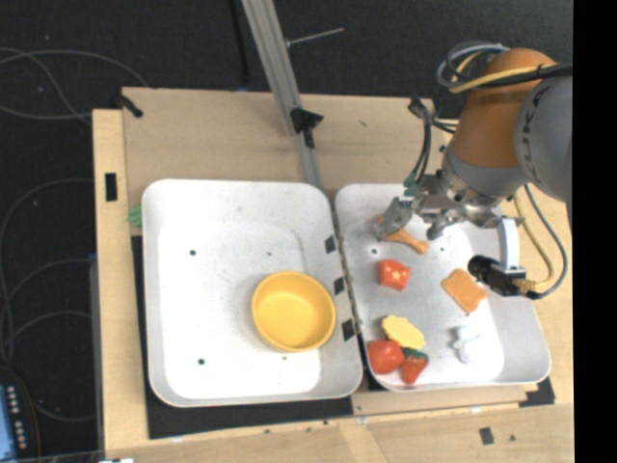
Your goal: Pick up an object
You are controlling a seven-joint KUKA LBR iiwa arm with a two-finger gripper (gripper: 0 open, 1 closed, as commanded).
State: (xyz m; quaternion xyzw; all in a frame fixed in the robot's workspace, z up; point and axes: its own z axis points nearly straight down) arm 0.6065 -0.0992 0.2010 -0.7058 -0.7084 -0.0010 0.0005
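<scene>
My gripper [413, 224] hangs over the far left part of the right bin [525, 355], its two fingers spread apart and open. A small orange carrot-like piece [415, 244] lies on the bin floor just below and between the fingertips, and nothing is held. Closer to the front lie a red tomato-like piece [392, 275] and an orange-brown slab [464, 290]. A yellow corn-like piece [403, 332], a red ball [385, 356], a strawberry [414, 367] and a small white object [465, 344] sit near the front.
A yellow bowl [293, 311] stands in the left bin [193, 220], near the divider between the bins. A metal pole [280, 66] rises at the back between the bins. Cables hang from the arm's wrist [501, 273] over the right bin's right side.
</scene>
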